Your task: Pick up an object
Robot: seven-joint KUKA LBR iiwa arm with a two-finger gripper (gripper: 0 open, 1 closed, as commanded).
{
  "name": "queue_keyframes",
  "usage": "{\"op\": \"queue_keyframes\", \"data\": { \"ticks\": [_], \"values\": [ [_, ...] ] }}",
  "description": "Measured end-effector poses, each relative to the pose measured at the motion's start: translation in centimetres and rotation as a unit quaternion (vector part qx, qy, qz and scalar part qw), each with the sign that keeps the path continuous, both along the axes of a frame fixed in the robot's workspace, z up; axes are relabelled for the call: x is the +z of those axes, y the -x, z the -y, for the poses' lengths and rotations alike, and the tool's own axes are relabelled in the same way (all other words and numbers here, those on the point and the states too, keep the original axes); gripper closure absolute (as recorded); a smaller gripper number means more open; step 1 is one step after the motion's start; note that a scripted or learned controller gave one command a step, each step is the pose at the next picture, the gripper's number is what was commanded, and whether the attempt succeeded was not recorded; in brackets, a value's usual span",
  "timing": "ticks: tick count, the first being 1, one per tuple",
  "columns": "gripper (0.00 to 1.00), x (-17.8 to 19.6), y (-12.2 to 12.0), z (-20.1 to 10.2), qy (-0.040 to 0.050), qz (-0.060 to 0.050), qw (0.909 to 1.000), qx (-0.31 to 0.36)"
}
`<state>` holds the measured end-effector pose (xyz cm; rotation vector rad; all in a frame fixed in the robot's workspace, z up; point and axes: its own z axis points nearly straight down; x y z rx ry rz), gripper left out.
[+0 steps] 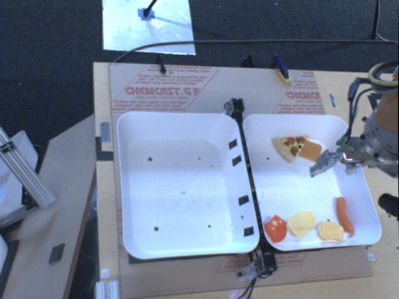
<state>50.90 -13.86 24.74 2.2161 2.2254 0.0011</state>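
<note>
Camera view first: both bins are seen from above, and the action is all in the right bin (pixel 265 136). The gripper (pixel 324 162) is held low over that bin, just beside the pizza slice (pixel 294 147), and nothing is seen between its fingers. Whether the fingers are spread or closed cannot be told at this size.

The pizza slice is judged the likely target; it lies flat near the bin's far wall, with an orange block (pixel 310 151) touching its right side. For a clean pick, the gripper would best be centred over the slice and its fingers set across the narrow width, so the orange block is not caught along with it. A flat piece like this may slide unless the fingers are brought right down to the floor.

Room is decent. Bare floor is left open between the slice and the front row, where a red piece (pixel 275 228), a yellow piece (pixel 301 223), a waffle-like piece (pixel 330 231) and a sausage (pixel 343 214) are lined along the near wall. The far wall is close behind the slice, so little margin is offered there. The left bin (pixel 181 185) sits alongside on the surface (pixel 249 80).
</note>
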Motion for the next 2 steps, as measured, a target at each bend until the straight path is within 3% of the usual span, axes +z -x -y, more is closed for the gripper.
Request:
{"op": "queue_keyframes", "data": {
  "ticks": [1, 2],
  "values": [
    [0.0, -0.9, -11.0, 1.9, 0.0017, 0.005, 1.0, 0.002],
    [0.0, -13.9, -12.3, 1.0, -0.0006, -0.002, 1.0, 0.002]
  ]
}}
